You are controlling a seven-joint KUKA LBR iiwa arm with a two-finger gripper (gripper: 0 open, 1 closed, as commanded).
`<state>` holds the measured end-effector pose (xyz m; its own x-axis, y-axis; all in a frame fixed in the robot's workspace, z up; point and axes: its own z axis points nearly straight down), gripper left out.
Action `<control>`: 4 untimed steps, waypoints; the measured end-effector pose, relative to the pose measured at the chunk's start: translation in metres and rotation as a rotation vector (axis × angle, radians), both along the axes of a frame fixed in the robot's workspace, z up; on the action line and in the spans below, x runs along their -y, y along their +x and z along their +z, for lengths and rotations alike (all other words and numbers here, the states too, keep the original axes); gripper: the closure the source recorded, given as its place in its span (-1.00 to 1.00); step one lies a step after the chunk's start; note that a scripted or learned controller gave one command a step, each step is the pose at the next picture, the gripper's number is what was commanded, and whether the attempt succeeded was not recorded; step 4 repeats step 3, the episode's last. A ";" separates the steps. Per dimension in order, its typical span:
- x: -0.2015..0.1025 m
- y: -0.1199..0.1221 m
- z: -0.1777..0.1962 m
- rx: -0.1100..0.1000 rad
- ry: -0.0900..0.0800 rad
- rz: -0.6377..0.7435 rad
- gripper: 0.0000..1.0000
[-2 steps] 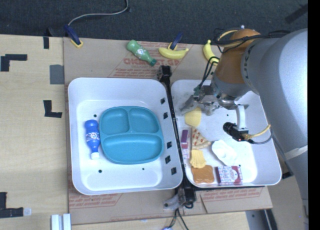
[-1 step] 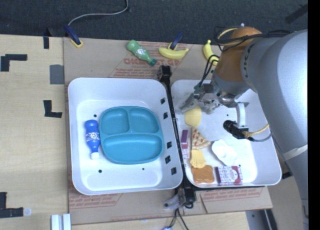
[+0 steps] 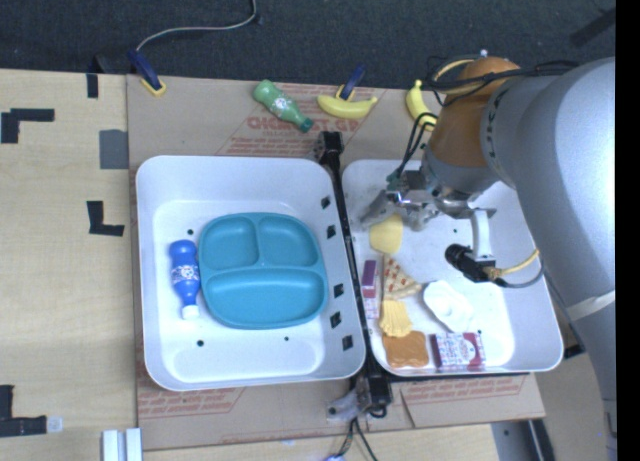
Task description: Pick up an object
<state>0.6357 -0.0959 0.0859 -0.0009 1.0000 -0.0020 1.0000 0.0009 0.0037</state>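
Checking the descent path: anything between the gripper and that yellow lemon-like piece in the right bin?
Nothing visible. The gripper sits just above the yellow piece near the right bin's left wall, gap open. Pizza slice lies below it.

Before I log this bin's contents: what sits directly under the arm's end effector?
Just below the end effector in the right bin lies a yellow lemon-like piece. Whether it touches the piece is unclear. The arm covers the bin's upper right part, so anything there is hidden.
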 end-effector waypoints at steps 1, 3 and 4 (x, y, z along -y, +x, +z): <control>0.000 0.000 0.010 0.000 0.000 0.000 1.00; -0.001 0.002 0.026 -0.005 0.003 0.000 -1.00; -0.001 0.002 0.026 -0.005 0.003 0.000 -1.00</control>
